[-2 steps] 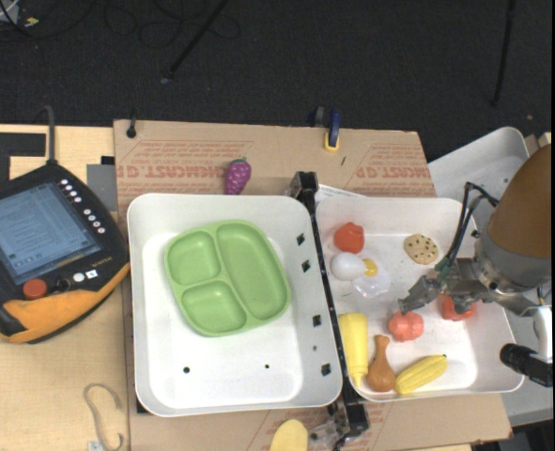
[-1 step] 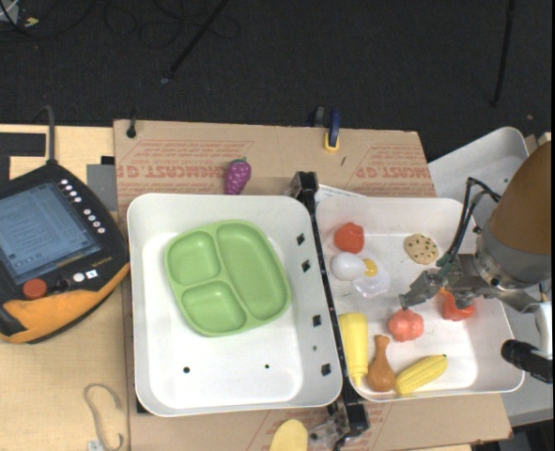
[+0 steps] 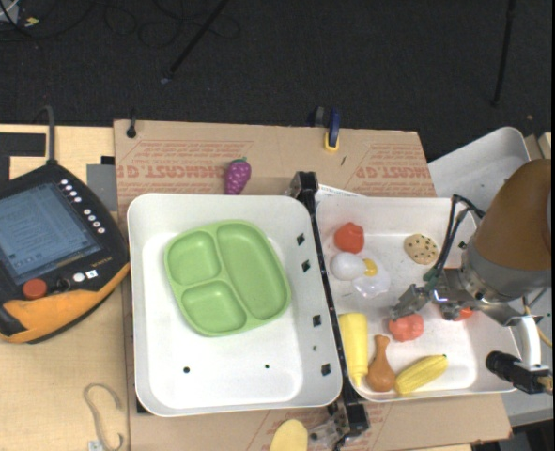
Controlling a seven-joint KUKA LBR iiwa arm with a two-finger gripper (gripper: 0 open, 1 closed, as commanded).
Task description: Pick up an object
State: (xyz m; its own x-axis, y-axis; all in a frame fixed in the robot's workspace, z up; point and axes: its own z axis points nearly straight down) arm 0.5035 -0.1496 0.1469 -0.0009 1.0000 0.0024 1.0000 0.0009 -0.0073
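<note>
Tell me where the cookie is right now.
The cookie lies in the right bin near its far right corner, right of the red toy and the fried egg, just beyond the gripper.

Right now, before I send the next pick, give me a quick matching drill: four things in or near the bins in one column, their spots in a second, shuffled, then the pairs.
Things:
1. green divided tray
2. cookie
3. purple grapes
4. corn cob

Places:
A. on the cardboard behind the left bin
B. front of the right bin, near the drumstick
C. middle of the left bin
D. back of the right bin, towards the arm

Pairs: 1-C, 2-D, 3-A, 4-B
</note>
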